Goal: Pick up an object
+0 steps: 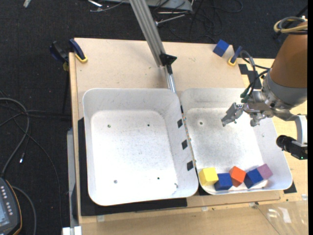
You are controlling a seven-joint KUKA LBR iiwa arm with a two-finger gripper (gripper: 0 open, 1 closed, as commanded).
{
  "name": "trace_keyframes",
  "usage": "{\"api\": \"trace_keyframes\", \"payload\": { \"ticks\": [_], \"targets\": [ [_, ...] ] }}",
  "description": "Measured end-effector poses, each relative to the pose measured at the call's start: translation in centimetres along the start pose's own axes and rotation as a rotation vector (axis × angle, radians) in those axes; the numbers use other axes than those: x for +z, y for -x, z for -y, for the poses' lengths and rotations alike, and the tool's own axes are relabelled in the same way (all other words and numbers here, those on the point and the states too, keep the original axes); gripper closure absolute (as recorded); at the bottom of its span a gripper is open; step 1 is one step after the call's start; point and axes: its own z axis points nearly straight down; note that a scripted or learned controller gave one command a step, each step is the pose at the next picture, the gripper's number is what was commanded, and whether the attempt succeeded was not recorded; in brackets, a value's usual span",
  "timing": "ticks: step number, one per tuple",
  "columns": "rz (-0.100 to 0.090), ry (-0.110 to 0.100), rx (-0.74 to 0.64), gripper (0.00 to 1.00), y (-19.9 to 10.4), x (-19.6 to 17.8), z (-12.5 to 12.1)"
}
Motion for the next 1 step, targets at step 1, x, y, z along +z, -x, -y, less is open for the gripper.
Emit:
{"api": "trace_keyframes", "payload": {
  "ticks": [1],
  "targets": [
    [-0.001,-0.003,-0.002,0.0,-1.72,-4.54,1.7]
  ]
}}
